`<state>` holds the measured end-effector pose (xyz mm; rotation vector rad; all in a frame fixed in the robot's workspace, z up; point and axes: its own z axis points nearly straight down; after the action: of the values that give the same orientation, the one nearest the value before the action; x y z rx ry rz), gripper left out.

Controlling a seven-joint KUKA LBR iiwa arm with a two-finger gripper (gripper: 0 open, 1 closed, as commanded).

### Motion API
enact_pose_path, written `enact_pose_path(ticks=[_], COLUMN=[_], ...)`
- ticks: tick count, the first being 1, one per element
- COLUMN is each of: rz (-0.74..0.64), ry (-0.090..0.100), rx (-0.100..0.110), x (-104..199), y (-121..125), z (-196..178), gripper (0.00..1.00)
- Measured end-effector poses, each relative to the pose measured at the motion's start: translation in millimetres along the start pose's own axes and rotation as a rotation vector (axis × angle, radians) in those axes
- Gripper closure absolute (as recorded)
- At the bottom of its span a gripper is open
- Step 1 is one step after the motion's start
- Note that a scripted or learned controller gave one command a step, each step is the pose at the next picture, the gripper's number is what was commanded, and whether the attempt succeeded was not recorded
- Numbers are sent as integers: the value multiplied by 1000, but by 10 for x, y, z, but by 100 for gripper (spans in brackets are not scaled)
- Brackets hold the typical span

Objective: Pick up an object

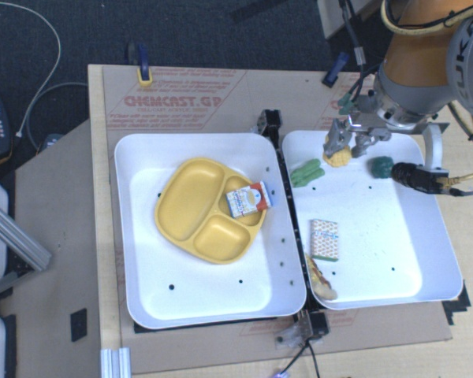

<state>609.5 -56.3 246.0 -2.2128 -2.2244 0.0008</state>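
Camera view from above shows the gripper [340, 144] low over the far left corner of the right bin [426, 290], with a small yellow object [340, 157] directly at its fingertips. The object sits between the two fingers or just under them; whether they are clenched on it or standing released around it cannot be told from this angle, so no hold is confirmed.

Other items in the right bin: a green piece [306, 172] just beside the yellow object on its left, a dark green lump [381, 166] on its right, a patterned packet [325, 239] near the middle of the left wall, and a banana-like piece [322, 280] below that. The left bin [142, 290] carries a yellow divided plate [191, 211] with a small carton [246, 200] lying on its right side.

Assessment: the step in hand appears to be the grasp of the yellow object. To do it well, the fingers should straddle the object squarely, reach near the bin floor before closing, and stay clear of the green piece and the bin wall. The lift should be straight up and slow, since a small rounded item may slip out.
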Motion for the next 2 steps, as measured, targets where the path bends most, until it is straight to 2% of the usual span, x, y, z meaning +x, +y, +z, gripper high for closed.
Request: enact_pose_path(ticks=[1, 2], rz=[0, 0], ry=[-1, -1], rx=[0, -4], x=[467, 975], y=[-105, -116], z=[127, 63], gripper=[100, 100])
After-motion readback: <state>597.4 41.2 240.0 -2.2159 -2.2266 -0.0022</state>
